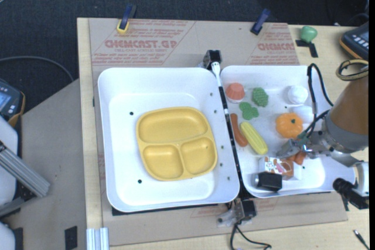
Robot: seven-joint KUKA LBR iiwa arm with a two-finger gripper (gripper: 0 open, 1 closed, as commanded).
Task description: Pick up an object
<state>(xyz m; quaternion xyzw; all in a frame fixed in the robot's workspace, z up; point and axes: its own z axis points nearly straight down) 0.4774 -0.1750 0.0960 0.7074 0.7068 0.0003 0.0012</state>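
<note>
The claw (295, 152) is seen low in the right bin (319, 181), just below the orange fruit (289, 125). Whether it is clenched cannot be told. The corn cob (254, 137), lying leftward, runs diagonally

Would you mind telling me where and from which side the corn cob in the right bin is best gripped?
Probably at mid-length, from straight above. The corn cob lies flat and slanted, so the end effector should close across its narrow width. Beware the sausage lying close along its left; the right side looks freer.
</note>
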